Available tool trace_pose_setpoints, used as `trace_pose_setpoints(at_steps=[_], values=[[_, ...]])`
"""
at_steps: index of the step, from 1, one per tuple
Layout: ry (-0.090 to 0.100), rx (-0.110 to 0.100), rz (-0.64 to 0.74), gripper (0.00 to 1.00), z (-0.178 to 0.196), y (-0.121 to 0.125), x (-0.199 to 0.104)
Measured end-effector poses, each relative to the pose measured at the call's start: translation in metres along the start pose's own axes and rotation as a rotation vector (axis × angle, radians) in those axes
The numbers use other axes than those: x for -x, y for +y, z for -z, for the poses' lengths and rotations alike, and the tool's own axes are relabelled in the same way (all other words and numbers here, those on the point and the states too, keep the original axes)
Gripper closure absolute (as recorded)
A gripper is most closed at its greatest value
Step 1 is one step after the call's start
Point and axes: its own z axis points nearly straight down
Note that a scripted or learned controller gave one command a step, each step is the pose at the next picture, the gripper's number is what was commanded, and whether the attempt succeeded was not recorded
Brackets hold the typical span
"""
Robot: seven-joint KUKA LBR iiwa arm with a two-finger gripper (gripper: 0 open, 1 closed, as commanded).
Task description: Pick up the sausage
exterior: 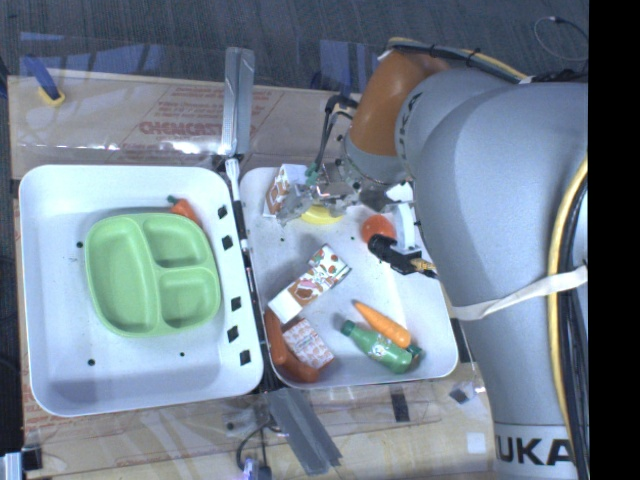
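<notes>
The sausage lies at the right bin's near left corner, under a small snack box. Beside it lie a green bottle, carrot and juice carton. Farther back, the gripper hovers; its jaws' state I cannot tell.

The divided tray sits in the left bin — the right bin holds carton, carrot, bottle and, nearest its front-left corner, the sausage.
</notes>
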Motion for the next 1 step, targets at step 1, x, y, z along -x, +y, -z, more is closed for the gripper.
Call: trace_pose_setpoints(at_steps=[1], values=[[-0.003,0.007,0.178,0.00,0.0322,-0.1299,-0.0013]])
